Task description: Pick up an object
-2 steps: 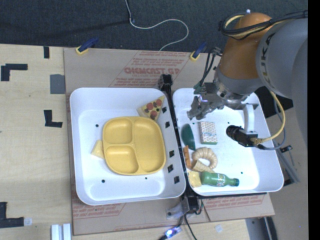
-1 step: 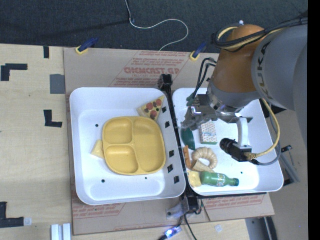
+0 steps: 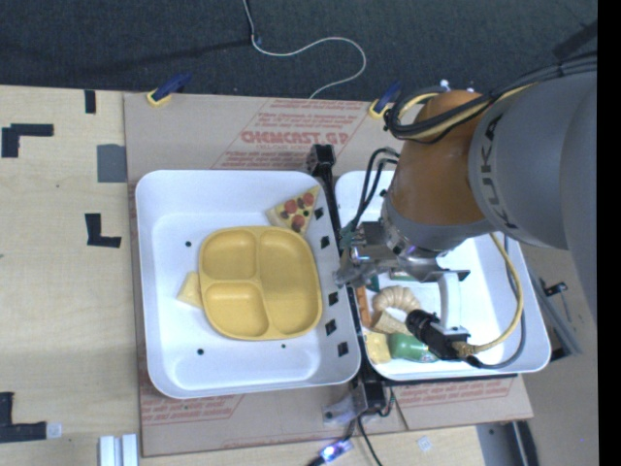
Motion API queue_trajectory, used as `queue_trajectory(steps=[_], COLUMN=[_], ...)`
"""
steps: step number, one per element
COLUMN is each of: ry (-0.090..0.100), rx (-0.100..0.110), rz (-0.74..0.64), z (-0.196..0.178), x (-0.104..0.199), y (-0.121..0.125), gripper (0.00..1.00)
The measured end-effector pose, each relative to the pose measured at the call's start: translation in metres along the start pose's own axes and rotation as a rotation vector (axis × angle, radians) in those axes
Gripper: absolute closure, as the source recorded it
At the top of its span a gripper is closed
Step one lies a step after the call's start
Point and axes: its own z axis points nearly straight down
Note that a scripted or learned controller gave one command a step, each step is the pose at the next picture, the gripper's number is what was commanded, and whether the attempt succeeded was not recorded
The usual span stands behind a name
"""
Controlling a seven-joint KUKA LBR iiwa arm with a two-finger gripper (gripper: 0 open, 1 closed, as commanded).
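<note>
The arm [image 3: 456, 178] reaches over the right bin [image 3: 519, 333], its gripper [image 3: 374, 270] low at that bin's left wall. Whether it is apart or together cannot be told. Below it lie a pale croissant [image 3: 396, 301] and a green item [image 3: 406, 348]. The left bin [image 3: 165, 212] holds a yellow divided plate [image 3: 260, 282] and a pizza slice [image 3: 296, 212]. Both bins rest on brown cardboard [image 3: 252, 134].

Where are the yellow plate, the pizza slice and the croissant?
yellow plate [image 3: 260, 284]: camera view, on the middle ridge between its sections.
pizza slice [image 3: 296, 211]: camera view, on its topped face.
croissant [image 3: 396, 300]: camera view, on its curved top.
</note>
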Motion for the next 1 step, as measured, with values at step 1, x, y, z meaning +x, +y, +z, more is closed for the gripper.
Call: queue_trajectory(steps=[1], ry=[0.001], rx=[-0.003], rz=[-0.001], z=[-0.0063], x=[0.0179], y=[-0.0117], gripper=[1.00])
